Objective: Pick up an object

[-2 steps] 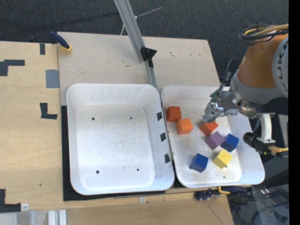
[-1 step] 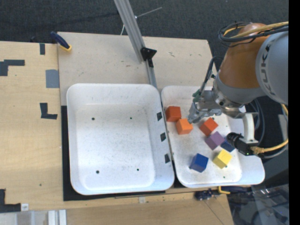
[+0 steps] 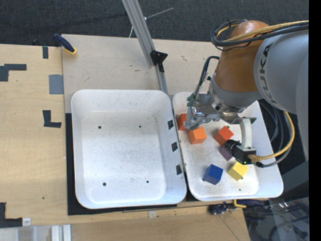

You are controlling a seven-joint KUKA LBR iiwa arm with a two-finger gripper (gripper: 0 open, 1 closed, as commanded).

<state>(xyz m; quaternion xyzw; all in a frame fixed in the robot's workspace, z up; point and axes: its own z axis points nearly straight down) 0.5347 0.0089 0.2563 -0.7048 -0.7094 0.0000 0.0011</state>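
The left part of the frame is being taken up by the wooden surface (image 3: 30,149), on which dark tape marks (image 3: 49,118) are lying, with a blue and yellow clamp (image 3: 65,43) seen near the upper left. The left white bin (image 3: 88,104) is being seen at centre left, speckled inside. A slanted aluminium bar (image 3: 140,26) is crossing the upper middle of the frame, ending above the seam between the bins. The right white bin (image 3: 268,185) is lying at centre right, touching the left one. Inside it, an orange cube (image 3: 197,135) is being seen just below the tool (image 3: 193,118), near the bin's upper left part; another orange piece (image 3: 181,121) is partly hidden at the tool's left. A red-orange block (image 3: 223,134) is lying to the right, a small purple piece (image 3: 225,151) just below it. A blue cube (image 3: 212,174) and a yellow cube (image 3: 237,170) are lying near the bin's lower edge, close together. The tool is being held over the orange cube; how far it is opened cannot be told. The grey and orange arm (image 3: 251,59) is reaching in from the upper right.
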